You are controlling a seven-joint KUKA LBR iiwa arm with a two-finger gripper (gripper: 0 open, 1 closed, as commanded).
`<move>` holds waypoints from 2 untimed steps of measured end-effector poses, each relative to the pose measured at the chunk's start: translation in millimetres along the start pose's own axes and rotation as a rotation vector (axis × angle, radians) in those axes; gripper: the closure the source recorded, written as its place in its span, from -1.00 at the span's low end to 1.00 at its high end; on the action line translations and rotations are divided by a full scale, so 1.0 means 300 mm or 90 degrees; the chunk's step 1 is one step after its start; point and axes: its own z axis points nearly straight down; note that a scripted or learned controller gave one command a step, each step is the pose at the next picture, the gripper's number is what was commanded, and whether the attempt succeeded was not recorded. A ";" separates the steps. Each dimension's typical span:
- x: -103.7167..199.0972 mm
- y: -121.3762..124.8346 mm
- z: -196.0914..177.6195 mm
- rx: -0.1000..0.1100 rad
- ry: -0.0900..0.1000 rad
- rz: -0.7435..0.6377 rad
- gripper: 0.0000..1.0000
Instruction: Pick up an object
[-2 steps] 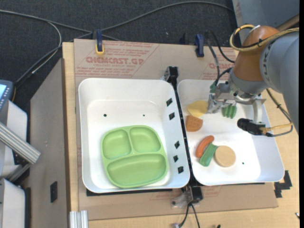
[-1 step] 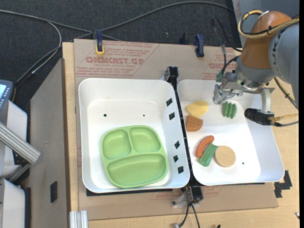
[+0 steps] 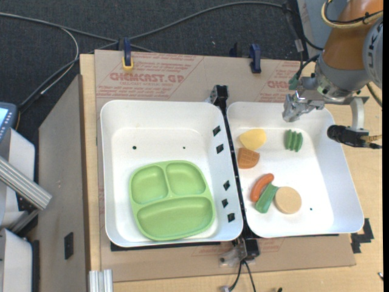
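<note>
Your likeliest target, the small ribbed green toy vegetable, lies in the right white bin, just below the gripper; whether it is gripping or released, I cannot tell. Other toy foods sit well apart.

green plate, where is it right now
The green plate lies in the left bin, toward its near edge, across the divider from the carrot.
</note>
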 end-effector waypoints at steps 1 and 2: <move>0.002 0.005 -0.083 0.002 0.001 0.000 1.00; 0.155 0.008 -0.101 0.004 0.001 -0.002 1.00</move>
